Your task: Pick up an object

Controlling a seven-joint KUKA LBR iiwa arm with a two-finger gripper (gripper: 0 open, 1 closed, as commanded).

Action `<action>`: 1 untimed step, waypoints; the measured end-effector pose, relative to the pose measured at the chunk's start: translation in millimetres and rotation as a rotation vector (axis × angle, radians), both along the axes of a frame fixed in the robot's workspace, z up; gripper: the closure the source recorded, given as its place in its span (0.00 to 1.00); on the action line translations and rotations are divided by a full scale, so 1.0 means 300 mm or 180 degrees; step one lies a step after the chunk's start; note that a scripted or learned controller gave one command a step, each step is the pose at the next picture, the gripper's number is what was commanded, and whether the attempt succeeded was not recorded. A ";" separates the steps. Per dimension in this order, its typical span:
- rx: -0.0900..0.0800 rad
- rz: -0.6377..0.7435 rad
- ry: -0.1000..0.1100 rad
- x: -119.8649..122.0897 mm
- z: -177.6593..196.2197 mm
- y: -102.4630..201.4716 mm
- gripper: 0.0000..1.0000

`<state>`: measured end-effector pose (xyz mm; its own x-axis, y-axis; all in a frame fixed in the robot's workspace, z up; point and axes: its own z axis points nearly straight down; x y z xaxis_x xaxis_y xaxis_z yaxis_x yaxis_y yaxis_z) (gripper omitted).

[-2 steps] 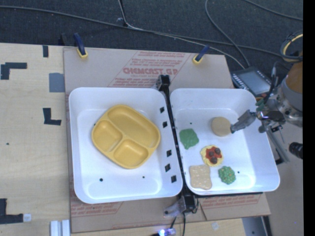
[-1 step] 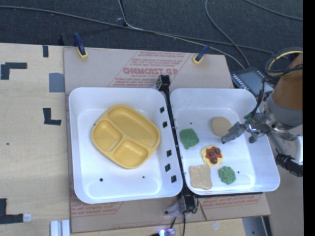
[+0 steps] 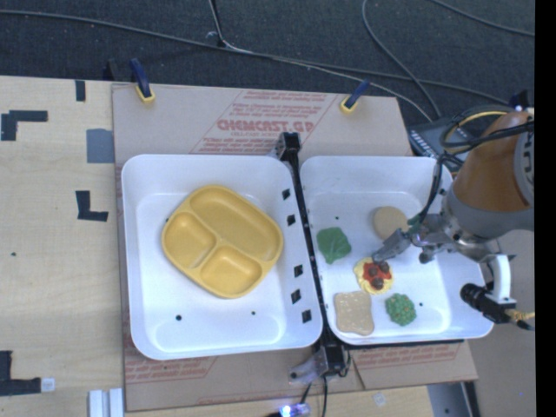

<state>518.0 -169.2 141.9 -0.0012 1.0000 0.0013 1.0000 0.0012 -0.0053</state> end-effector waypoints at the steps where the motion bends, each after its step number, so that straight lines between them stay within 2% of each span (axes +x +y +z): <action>1: 0.0003 -0.0002 -0.0004 -0.002 -0.177 0.005 0.00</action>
